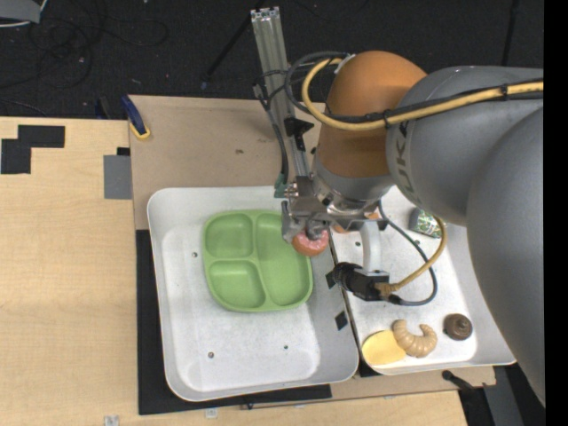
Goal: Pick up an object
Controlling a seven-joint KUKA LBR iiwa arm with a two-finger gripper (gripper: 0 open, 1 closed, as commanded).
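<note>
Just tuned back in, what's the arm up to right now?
The pincer is low over the left white bin, at the right edge of the green divided plastic tray, right at a small pink round object. A real grip can't be confirmed. The yellow disc, tan curled piece and brown round piece lie in the right bin.

Bench top point(204, 122): tan board, light wood surface adjoining at left. Two shallow white bins lie on it side by side. Left bin point(177, 327) sits on a black mat point(146, 362). Right bin point(470, 349) touches its right edge. Blue-and-yellow tool point(136, 118) lies at the board's far left corner.
</note>
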